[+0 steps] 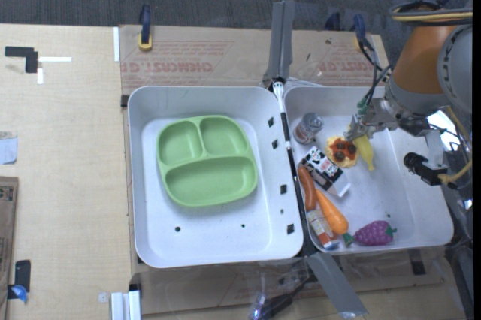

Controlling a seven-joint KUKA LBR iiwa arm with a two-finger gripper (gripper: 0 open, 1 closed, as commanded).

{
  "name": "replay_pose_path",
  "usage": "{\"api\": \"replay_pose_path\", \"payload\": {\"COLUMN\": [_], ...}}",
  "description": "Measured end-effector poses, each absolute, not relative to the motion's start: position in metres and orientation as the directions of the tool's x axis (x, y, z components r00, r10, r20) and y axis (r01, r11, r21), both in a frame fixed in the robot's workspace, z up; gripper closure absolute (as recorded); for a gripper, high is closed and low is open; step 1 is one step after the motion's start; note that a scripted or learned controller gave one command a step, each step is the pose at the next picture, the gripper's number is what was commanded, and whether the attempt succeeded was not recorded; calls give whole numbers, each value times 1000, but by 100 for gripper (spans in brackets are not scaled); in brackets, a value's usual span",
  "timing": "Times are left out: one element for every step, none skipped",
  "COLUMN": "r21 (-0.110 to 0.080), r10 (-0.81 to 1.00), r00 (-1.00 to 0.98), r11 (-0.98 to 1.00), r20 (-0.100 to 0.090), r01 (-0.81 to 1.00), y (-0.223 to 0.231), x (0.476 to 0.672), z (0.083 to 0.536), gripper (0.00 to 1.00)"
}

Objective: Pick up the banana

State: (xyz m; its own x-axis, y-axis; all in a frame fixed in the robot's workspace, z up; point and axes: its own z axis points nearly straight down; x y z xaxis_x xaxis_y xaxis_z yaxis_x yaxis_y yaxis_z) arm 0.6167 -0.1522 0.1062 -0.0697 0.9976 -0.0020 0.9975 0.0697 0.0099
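The yellow banana (366,152) lies in the right bin (421,206), near its middle, pointing from upper left to lower right. My gripper (360,128) hangs over the banana's upper end, at the tip of the grey arm with the orange band that comes in from the right. The gripper's body hides the top of the banana, so I cannot make out whether they touch.
Left of the banana lie a yellow-and-red toy (342,152), a small can (307,128) and a black-and-white box (322,167). A carrot (331,212) and purple grapes (373,233) lie nearer the front. A green divided plate (207,159) sits in the left bin (150,221).
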Motion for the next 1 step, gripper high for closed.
{"api": "replay_pose_path", "payload": {"r21": [0], "r10": [1000], "r00": [5], "r11": [-5], "r20": [-2], "r01": [1000], "y": [-146], "x": [659], "z": [211], "gripper": [100]}}
